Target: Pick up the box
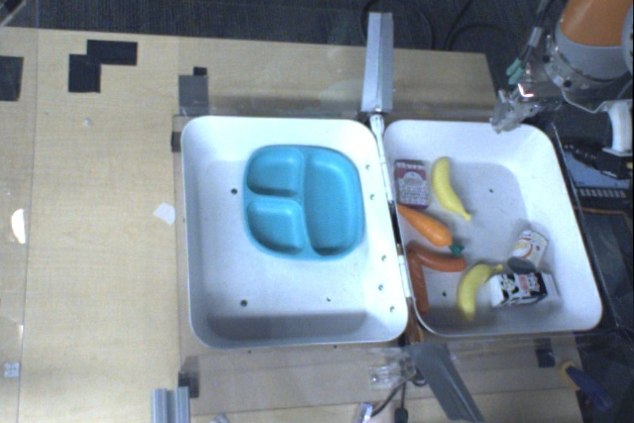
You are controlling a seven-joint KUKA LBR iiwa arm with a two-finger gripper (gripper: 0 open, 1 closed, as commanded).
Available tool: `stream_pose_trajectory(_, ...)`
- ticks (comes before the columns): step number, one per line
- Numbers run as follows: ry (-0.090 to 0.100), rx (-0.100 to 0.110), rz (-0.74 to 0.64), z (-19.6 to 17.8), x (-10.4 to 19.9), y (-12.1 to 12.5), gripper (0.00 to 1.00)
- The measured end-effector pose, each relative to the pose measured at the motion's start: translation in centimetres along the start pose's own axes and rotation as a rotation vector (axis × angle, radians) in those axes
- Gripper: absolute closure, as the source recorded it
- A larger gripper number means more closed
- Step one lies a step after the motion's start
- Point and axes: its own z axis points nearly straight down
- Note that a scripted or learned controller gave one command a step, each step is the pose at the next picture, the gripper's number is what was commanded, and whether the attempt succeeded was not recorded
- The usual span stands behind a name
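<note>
1. Toward the left of the bench, a white left bin (198, 243) is seen, with a blue sectioned tray (302, 201) lying flat in its middle.
2. Right of the divider, a white right bin (570, 213) is seen. A small dark red box (411, 183) lies near its upper left corner, just beside a yellow banana (451, 189).
3. Below these, a carrot (426, 226) and a reddish sausage-like item (436, 259) are laid close together; part of the sausage is tucked against the bin wall and is hard to make out.
4. Near the lower right, a second banana (474, 286) touches a black-and-white carton (519, 286); a small pale carton (531, 246) sits just above it, its print too small to read.
5. At the upper right, the arm is cut off by the frame edge. The gripper (510, 109) is held over the right bin's far rim, well apart from the box; whether its fingers are parted cannot be told, and nothing is seen between them.
</note>
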Motion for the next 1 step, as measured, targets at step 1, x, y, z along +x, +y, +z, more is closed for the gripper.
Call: stream_pose_trajectory(1,-0.001,0.000,0.054,-3.83,-4.80,-0.03,1.00)
